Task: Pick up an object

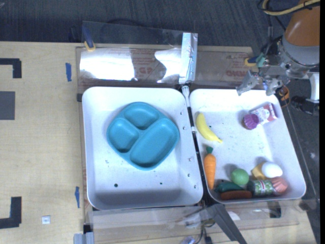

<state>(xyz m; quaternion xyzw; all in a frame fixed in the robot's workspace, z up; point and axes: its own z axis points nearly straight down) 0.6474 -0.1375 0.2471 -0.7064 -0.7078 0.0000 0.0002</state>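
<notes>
Camera view: the gripper (259, 85) hovers over the right bin's (293, 151) far edge; whether it is open, I cannot tell. The purple packet (259, 117) lies just nearer, long axis running left-right.

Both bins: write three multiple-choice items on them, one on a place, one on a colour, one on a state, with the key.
1. Where does the banana lie?
A. right bin, by its left wall
B. left bin
C. on the plate

2. What colour is the divided plate?
A. red
B. blue
C. yellow

3. How is the gripper placed?
A. pressed on the carrot
B. inside the left bin
C. above the right bin's far edge

Key: A, it lies next to the divider; B, the plate is blue; C, it sits over the rim, apart from the carrot.
</notes>
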